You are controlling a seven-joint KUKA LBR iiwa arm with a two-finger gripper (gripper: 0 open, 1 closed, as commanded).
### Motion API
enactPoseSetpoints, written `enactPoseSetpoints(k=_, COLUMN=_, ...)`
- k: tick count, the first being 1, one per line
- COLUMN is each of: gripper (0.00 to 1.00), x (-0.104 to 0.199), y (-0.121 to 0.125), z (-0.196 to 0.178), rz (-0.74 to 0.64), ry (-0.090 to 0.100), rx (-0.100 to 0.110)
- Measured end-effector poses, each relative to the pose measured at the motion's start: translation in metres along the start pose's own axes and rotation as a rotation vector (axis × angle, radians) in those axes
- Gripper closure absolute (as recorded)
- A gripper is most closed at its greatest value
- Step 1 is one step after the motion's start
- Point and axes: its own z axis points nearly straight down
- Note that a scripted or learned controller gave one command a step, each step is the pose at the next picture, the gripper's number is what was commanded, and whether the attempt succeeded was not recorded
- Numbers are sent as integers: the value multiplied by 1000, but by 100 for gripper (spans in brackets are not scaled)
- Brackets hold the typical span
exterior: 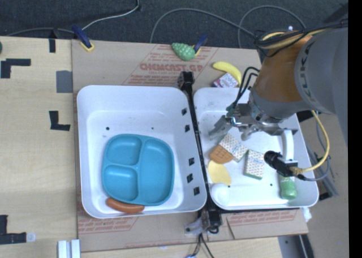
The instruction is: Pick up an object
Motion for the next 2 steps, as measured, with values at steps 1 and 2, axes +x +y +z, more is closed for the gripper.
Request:
enactPoseSetpoints(k=1, gripper=0, x=-44, y=1, z=94, rz=2, ry=-3, rx=-11)
enactPoseSetpoints(k=2, gripper=0, x=-38, y=88, z=98, rz=1, ry=-2, rx=-5)
